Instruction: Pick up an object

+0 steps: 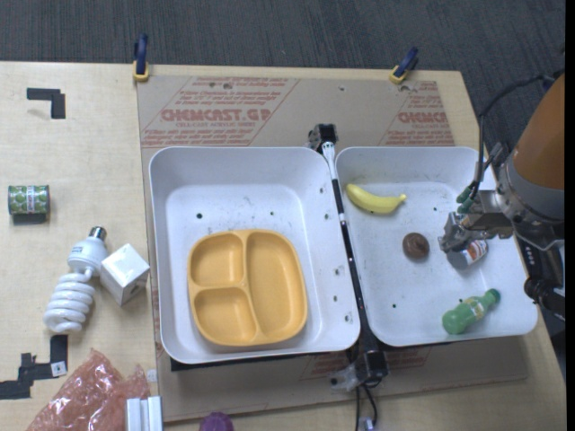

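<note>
small can [469, 251], silvery with a red and white label, lies in the right bin [395, 326] close to its right wall, directly under the gripper [463, 238]. the gripper's dark fingers reach down onto the can's top and seem to straddle it, yet the metal parts blur into each other, so whether they pinch it or merely touch it cannot be told. the arm [544, 164] comes in over the bin's right rim, grey at the wrist with an orange part above it.

left of the can, just beside it, sits a round brown object [415, 246] on the bin floor. a banana [375, 200] lies farther up and left, near the divider between the bins. a green bottle [469, 312] with a yellow-green cap lies tilted in the bin's lower right corner, below the can and apart from it.

the left bin [180, 196] carries a yellow three-compartment plate [247, 287]. on the worktop [72, 348] to the left lie a spiral light bulb [74, 285], a white cube [125, 273] touching it, a small green can [28, 200] and a pink mesh bag [90, 395] at the lower edge.
</note>
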Available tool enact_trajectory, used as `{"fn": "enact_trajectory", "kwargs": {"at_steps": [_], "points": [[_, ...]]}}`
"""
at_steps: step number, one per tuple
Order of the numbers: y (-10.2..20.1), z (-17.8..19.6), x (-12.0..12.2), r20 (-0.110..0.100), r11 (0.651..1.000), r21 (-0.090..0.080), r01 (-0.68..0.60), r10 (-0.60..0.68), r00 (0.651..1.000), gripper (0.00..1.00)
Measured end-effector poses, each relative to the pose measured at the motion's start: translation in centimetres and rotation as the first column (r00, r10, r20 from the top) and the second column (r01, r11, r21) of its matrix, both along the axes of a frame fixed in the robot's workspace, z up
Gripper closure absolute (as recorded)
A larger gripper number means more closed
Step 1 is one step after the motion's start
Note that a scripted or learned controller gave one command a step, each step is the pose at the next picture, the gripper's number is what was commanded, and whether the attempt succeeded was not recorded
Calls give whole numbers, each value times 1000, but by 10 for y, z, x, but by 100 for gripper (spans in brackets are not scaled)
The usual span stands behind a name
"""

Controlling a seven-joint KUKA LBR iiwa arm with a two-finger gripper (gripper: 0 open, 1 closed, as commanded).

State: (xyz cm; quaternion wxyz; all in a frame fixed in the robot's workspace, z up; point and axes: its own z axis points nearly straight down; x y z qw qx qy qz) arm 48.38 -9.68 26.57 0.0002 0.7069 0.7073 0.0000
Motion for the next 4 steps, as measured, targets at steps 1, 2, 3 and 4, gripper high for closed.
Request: {"fn": "enact_trajectory", "kwargs": {"at_steps": [1,2,3,4], "points": [[-39,-173,32,0,1000,0,2,-2,1000,0],[-1,-173,-6,-1,1000,1,2,-2,1000,0],[-22,-173,63,1,1000,0,2,-2,1000,0],[-3,-173,112,1,1000,0,-1,1,1000,0]]}}
